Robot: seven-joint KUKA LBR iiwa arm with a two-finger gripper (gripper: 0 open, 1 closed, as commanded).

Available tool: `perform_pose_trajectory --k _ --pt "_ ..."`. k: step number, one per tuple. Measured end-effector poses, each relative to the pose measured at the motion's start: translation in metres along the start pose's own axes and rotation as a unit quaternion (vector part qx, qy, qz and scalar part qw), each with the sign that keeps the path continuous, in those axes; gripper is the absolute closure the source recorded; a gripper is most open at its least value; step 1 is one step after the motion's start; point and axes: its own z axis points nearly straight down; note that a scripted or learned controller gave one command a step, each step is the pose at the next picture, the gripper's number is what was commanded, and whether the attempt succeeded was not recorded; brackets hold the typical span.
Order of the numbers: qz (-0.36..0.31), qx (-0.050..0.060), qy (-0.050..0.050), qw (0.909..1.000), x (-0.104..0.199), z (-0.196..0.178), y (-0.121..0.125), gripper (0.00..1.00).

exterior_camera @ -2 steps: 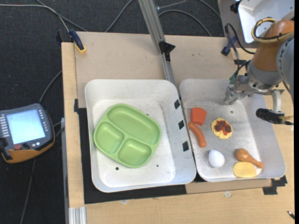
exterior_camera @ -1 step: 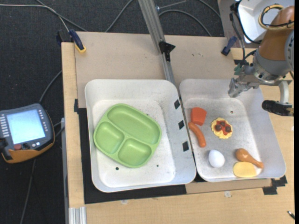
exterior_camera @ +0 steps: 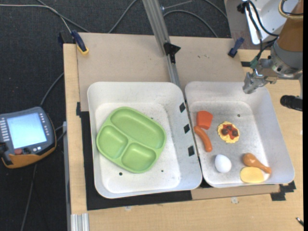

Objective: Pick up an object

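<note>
Gripper (exterior_camera: pixel 252 83) hovers over the right bin's (exterior_camera: pixel 284 143) far rim; its grasp state cannot be told. 6 toy foods lie below. Descend squarely over the white egg (exterior_camera: pixel 222 163).

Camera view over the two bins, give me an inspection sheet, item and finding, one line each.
Surface: wooden bench bearing a left bin and a right bin, side by side.
Job's things: in the right bin, orange block, sausage, small pizza, white egg, drumstick, yellow piece.
Clutter: green divided plate in the left bin.
Grippers: tool above the right bin's far rim, nothing seen in it; open or shut cannot be told.
Cables: several on the dark floor beyond the bench.
Surroundings: teach pendant on the floor, left; blue clamps on the bench's far edge.
</note>
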Motion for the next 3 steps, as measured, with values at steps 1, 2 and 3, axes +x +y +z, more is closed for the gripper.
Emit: perform_pose_trajectory --k 1,2,3 --pt "0.0 -0.001 0.0 1.0 -0.003 -0.064 -0.004 1.0" --pt "-0.002 0.004 0.002 1.0 0.051 -0.071 -0.017 1.0" --pt "-0.003 0.005 0.002 1.0 0.102 -0.072 -0.036 1.0"
